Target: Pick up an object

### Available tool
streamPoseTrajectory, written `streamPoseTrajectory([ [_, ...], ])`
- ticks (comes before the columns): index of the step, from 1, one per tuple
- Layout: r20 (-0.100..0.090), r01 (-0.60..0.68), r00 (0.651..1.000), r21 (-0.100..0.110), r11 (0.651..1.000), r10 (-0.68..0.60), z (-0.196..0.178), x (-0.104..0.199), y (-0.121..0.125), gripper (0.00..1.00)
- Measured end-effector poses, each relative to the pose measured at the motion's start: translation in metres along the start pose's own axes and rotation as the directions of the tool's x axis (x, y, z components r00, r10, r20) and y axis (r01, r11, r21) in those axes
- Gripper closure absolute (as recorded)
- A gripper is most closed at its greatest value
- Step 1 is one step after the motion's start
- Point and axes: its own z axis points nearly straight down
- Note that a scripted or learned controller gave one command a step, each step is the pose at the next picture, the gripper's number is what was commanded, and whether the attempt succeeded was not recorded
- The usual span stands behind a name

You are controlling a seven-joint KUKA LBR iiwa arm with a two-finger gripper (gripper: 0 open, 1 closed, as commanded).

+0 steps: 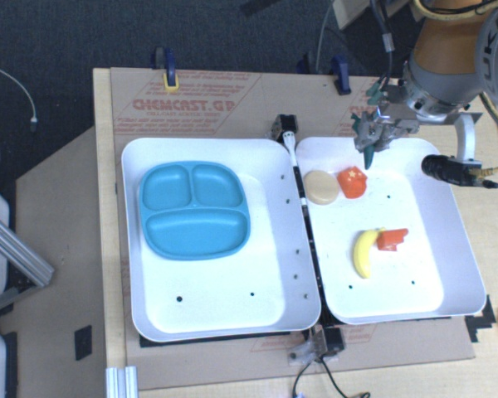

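In the right bin [436, 280] lie a beige round piece [320, 186], a red tomato-like piece [353, 182], a yellow banana [363, 254] and a small red-orange piece [393, 239] touching the banana's upper end. My gripper [370, 149] hangs over the bin's far edge, just above and to the right of the red tomato-like piece. Its dark fingers point down and look pressed together, with nothing between them.
The left bin [158, 297] holds a blue divided plate [195, 210]. A black clamp [285, 128] sits at the far end of the seam between the bins. A black cylindrical part [448, 169] with cable juts over the right bin's far right edge.
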Motion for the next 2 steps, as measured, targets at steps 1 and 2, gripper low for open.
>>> streamPoseTrajectory([
  [1,-0.001,0.001,1.000,0.000,1.000,-0.001,-0.004,0.054,0.006,1.00],
  [2,-0.001,-0.001,1.000,0.005,1.000,0.001,0.005,0.099,0.008,1.00],
])
